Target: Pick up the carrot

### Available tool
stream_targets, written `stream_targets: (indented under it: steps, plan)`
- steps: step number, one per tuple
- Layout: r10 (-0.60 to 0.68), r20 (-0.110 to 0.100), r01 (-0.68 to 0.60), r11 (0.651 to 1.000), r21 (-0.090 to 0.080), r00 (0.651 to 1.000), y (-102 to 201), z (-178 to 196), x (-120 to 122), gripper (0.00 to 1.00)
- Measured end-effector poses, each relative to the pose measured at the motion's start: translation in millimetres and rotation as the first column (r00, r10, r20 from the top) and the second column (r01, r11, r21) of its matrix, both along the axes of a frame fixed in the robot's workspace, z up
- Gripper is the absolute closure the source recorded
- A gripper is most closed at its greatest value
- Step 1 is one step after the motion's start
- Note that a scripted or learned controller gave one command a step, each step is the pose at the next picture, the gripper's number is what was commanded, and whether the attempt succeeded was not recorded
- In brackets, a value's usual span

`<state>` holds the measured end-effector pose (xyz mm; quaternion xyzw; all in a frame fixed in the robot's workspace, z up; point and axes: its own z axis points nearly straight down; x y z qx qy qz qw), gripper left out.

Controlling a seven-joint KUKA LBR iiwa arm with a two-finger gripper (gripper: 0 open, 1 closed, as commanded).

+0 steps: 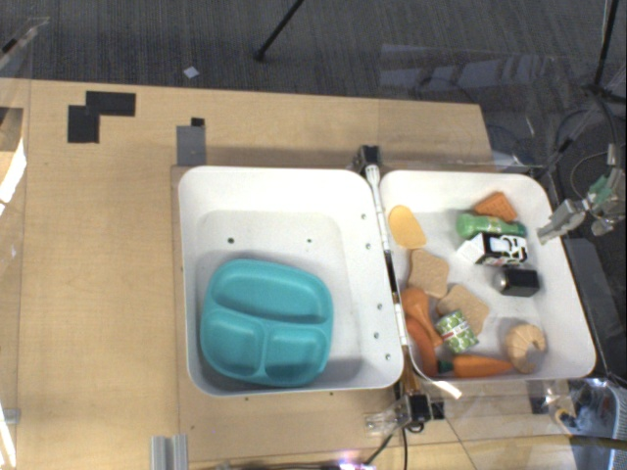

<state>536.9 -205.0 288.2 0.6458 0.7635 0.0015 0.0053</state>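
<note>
Beside the right bin's (563, 262) outer wall: my end effector (578, 213), half cut off, grip state unreadable | carrot (482, 366) against the bin's near wall, its tip hidden under a green can (456, 331).

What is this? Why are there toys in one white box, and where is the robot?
You are looking down from a camera fixed above a wooden bench. Two shallow white boxes sit on it side by side. The left box has a blue-green lunch tray with sections in it. The right box holds pretend food and small things: a carrot lying near the front edge, slices of toast, a yellow chip, a croissant, a green packet and a small black block.

The robot is an arm that reaches in from the right side of the picture. The greyish bit at the right edge of that box seems to be its gripper, the two-finger hand it grabs with. It is too small to see clearly, and it is away from the carrot, so the carrot has not been picked up yet.
</note>
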Motion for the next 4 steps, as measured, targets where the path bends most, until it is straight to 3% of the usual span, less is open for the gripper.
stream_targets:
  steps: [1, 2, 3, 4]
  plan:
    - [-0.049, -0.019, 0.05, 0.999, 0.009, 0.999, 35.0, -138.6, -10.3, 0.0]
    - [-0.125, 0.019, 0.125, 0.992, -0.003, 0.992, 95.9, -194.5, -23.5, 0.0]
    - [-0.121, 0.045, 0.121, 0.993, -0.002, 0.992, 97.1, -178.2, -14.8, 1.0]
    - [0.415, 0.019, -0.415, 0.91, -0.011, 0.91, 73.3, -191.1, -10.5, 1.0]
